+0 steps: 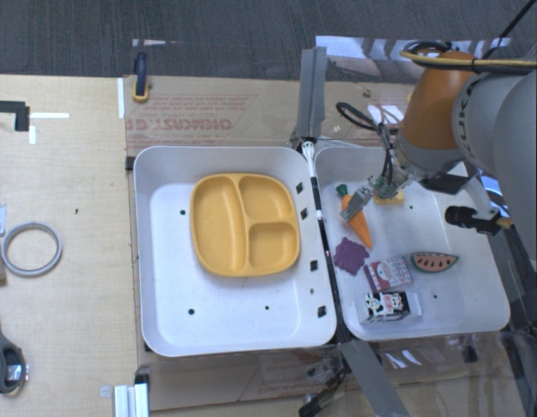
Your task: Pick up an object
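My gripper (366, 198) hangs low over the back left part of the right bin (460, 315). It is right above the top end of an orange toy carrot (361, 226) with a green stem (341, 190). A small yellow piece (392, 199) lies just to the right of the gripper. Whether the gripper touches the carrot I cannot tell. Further forward in the same bin lie a purple toy (349, 255), a pink and white carton (388, 274), a black and white carton (387, 305) and a watermelon slice (434, 261).
The left bin (164, 302) holds a yellow divided plate (245, 224). A grey divider (309, 102) rises between the bins at the back. On the bench to the left lie a tape ring (29, 248) and scissors (3, 363). The arm's black cables (364, 118) loop above the right bin.
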`<state>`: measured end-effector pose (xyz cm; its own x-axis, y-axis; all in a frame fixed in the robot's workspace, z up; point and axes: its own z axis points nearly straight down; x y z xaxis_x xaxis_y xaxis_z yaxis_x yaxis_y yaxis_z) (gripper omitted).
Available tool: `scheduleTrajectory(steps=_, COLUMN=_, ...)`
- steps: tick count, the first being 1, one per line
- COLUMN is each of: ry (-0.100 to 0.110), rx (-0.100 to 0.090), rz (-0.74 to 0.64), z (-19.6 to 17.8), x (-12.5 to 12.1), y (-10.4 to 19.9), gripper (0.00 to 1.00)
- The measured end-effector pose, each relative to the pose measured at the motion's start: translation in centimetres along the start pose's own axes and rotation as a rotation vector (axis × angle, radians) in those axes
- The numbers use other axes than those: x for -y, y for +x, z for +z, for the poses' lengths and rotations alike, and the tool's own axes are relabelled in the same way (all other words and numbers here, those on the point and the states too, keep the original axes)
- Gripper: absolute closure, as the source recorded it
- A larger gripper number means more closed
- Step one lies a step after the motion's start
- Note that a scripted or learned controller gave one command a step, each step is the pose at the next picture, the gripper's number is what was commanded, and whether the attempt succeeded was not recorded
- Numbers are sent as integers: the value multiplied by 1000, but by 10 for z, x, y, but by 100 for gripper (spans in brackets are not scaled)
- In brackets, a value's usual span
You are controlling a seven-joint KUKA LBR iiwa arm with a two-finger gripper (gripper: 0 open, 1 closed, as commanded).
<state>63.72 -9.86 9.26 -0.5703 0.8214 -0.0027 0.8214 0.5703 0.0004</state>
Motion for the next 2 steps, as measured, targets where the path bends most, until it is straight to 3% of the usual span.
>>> scheduleTrajectory(steps=1, ry=0, rx=3, rz=-3, z=-10, x=-1, y=0, gripper=100)
scheduleTrajectory(steps=2, ry=1, rx=0, rz=194, z=-100, x=-51, y=34, gripper=100)
